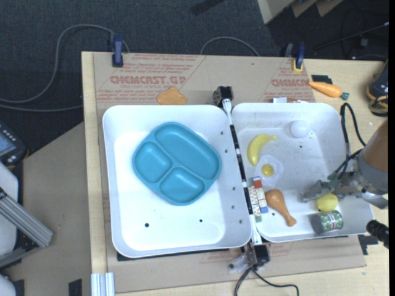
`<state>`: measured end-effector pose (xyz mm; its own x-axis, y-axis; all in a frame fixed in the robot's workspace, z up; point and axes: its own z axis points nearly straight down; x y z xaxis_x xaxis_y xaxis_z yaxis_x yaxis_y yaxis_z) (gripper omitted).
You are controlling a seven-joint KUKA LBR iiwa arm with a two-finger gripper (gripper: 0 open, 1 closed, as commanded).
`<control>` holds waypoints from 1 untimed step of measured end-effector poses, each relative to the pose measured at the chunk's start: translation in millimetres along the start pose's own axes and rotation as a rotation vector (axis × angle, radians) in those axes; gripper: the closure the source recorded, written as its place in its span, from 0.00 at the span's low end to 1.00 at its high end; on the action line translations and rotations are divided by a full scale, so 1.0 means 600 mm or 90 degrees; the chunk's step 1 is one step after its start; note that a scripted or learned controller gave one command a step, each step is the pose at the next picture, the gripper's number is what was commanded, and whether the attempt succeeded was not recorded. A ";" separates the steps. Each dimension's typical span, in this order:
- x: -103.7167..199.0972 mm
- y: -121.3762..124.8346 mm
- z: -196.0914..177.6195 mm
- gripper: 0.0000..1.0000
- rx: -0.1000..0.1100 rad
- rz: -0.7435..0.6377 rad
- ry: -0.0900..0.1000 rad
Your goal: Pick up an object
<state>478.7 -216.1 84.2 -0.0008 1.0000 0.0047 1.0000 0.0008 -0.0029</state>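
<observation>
The right bin (311, 159) holds a yellow banana (259, 147), a fried-egg toy (268, 169), a white ball (299, 128), a brown drumstick (281, 205), a yellow lemon (327, 203), a green-labelled can (328, 221) and a small colourful box (258, 196) by the divider. My gripper (322, 191) reaches in from the right, low over the bin's right side. It sits directly at the lemon's upper edge. Nothing appears lifted off the bin floor.
A blue divided plate (176, 163) lies in the left bin (123, 227). On the bench behind the bins lie an orange carrot toy (326, 89) and an orange piece (171, 95). A black cable (345, 128) runs along the right bin's far right rim.
</observation>
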 end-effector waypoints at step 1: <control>-0.001 0.002 -0.018 1.00 -0.003 0.001 -0.003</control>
<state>479.8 -217.0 94.8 0.0006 1.0000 0.0003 1.0000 -0.0006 0.0011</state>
